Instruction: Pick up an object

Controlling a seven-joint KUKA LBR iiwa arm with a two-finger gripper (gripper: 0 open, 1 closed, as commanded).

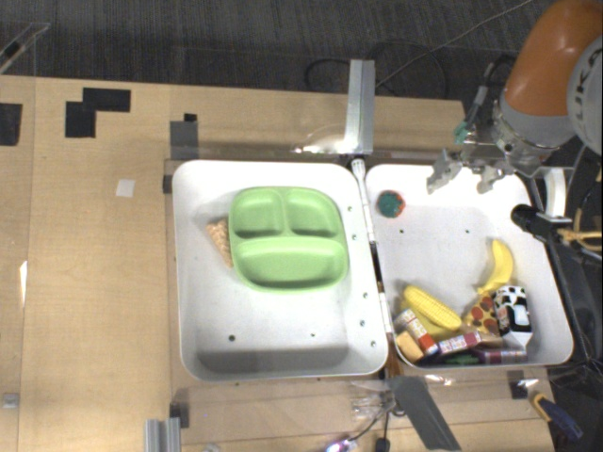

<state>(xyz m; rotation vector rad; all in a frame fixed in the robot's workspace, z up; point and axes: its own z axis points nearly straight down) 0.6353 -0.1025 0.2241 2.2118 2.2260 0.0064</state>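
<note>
Since the gripper is hovering spread and empty over the right bin's far edge, we are guessing it is lining up the nearby ball.

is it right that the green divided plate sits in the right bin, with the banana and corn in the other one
Not quite. The camera view shows the green divided plate in the left bin. The banana and corn do lie in the other one, the right bin.
</note>
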